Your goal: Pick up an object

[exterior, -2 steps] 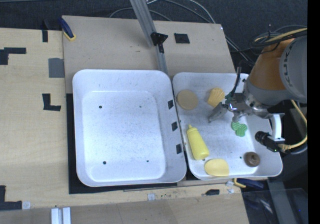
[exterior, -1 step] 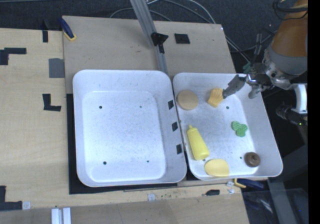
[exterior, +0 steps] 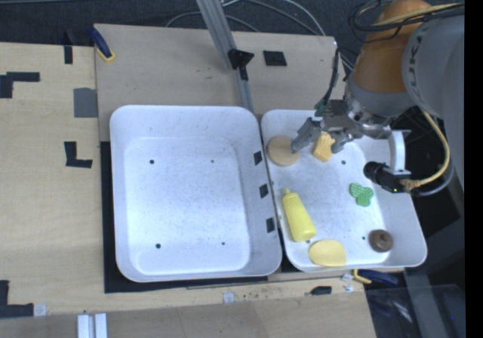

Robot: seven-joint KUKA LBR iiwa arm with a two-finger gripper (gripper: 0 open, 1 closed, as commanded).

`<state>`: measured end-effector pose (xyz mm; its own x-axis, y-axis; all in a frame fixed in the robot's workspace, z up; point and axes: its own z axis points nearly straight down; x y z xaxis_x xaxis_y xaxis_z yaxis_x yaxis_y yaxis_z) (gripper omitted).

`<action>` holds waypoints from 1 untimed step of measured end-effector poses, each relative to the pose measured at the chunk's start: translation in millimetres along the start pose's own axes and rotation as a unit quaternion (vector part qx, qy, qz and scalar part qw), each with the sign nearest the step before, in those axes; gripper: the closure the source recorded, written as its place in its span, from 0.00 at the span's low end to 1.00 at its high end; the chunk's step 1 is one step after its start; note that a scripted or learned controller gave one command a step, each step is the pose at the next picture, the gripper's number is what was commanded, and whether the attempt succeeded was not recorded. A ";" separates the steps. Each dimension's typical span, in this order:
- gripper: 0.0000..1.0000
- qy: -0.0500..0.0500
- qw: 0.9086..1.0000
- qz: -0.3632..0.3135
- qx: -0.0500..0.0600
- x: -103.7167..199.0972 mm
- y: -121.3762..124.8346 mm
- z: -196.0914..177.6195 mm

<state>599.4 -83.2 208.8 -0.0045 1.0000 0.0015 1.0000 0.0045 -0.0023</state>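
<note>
The hand (exterior: 323,140) is low over the far part of the right bin (exterior: 392,178). A small yellow block (exterior: 323,148) sits right between its two fingers, so it looks like the hand is gripping it. I can't tell which way the block points. Just left of the hand lies a tan disc (exterior: 281,151). Nearer in the bin, a yellow bottle (exterior: 298,215) lies with its long side running far to near. The left bin (exterior: 128,178) is beside it on the worktop (exterior: 45,178).
</note>
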 end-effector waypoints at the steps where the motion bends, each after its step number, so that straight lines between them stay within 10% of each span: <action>1: 0.00 -0.001 1.000 0.002 0.000 -11.4 67.8 5.3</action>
